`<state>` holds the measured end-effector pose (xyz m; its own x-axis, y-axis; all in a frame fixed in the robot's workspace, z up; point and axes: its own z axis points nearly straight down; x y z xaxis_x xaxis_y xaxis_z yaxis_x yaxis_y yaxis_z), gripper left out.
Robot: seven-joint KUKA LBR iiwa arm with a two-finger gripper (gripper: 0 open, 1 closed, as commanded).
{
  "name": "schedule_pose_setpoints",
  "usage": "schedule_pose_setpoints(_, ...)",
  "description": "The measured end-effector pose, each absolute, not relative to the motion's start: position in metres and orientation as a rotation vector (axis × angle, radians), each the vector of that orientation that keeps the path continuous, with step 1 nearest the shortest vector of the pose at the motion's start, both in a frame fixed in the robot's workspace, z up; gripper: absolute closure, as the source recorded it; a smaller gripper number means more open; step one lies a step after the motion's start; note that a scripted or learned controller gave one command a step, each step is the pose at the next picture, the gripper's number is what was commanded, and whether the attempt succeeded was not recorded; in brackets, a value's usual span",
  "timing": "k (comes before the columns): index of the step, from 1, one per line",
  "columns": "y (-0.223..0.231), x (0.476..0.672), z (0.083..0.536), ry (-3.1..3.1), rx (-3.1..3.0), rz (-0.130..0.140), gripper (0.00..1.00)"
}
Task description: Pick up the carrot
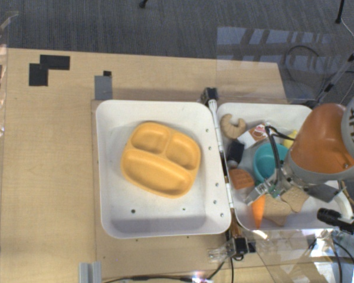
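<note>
Grey carpet surrounds a wooden bench [47, 175] carrying two shallow white bins, seen from above at a slant. Nearest the camera, in the front part of the right bin [248, 220], lies the carrot [258, 210], a small orange wedge pointing toward the front wall, with a tan cracker-like piece [277, 208] just beside it. The gripper [270, 188] hangs directly over the carrot's upper end, touching or almost touching it; whether its fingers are spread or closed, and whether anything is caught between them, cannot be told from this angle. By its look the carrot is probably a light, rigid toy with a smooth, somewhat slippery skin, and it would likely be best taken across its thicker upper half, where the taper gives the pads the most to bear on; the narrow tip could squirt free. Further in, a teal cup [265, 161] sits half under the arm [324, 140], whose orange band covers much of the bin's right side and hides whatever lies there. An orange-brown block [242, 178], a dark piece [236, 152] and a beige curved toy [231, 124] crowd the bin's left wall, their shapes hard to name. Beyond the divider, the left bin [118, 217] holds a yellow tray [160, 158] with three compartments. Black markers [47, 68] sit at the bench's far edge.
</note>
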<state>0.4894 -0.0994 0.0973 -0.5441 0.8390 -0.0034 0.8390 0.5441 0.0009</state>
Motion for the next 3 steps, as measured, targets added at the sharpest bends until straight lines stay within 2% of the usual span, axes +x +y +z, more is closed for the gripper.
schedule_pose_setpoints(1, -0.095, 0.494, 0.109, 2.752, 1.490, 0.012, 1.00)
schedule_pose_setpoints(2, -0.036, 0.489, 0.185, 2.577, 1.789, 0.008, 1.00)
schedule_pose_setpoints(3, 0.047, 0.489, 0.186, 2.458, 1.949, 0.013, 1.00)
